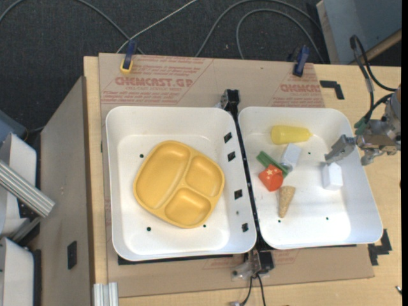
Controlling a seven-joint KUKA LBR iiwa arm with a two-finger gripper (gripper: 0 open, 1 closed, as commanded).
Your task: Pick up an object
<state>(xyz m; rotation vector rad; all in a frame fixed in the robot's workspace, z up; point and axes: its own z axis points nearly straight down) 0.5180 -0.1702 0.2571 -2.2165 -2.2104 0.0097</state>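
Strawberry (271,178) (red) in right bin (357,225); board (210,75) lettering "CHEMCAST GP".

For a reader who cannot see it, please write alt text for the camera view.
Two white bins sit side by side: the left bin holds a yellow divided plate, the right bin several small toy foods. The gripper hangs over the right bin's right side.
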